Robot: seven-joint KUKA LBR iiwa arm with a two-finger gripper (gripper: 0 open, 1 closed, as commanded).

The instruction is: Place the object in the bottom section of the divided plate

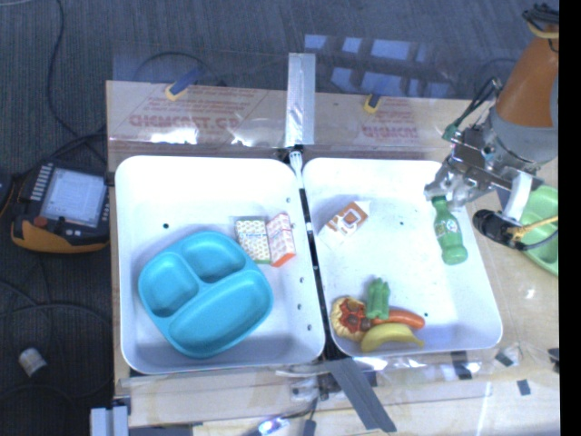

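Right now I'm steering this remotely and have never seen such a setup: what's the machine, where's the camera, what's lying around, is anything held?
One camera looks down at a slant on a bench with two white bins. The grey arm with an orange band reaches in from the right; its gripper hangs over the right bin, and a green bottle sits right under its fingers, apparently held by the neck. The right bin also holds a small orange-and-white carton and a pile of toy food with a banana. The left bin holds the blue divided plate and two small cartons beside it.
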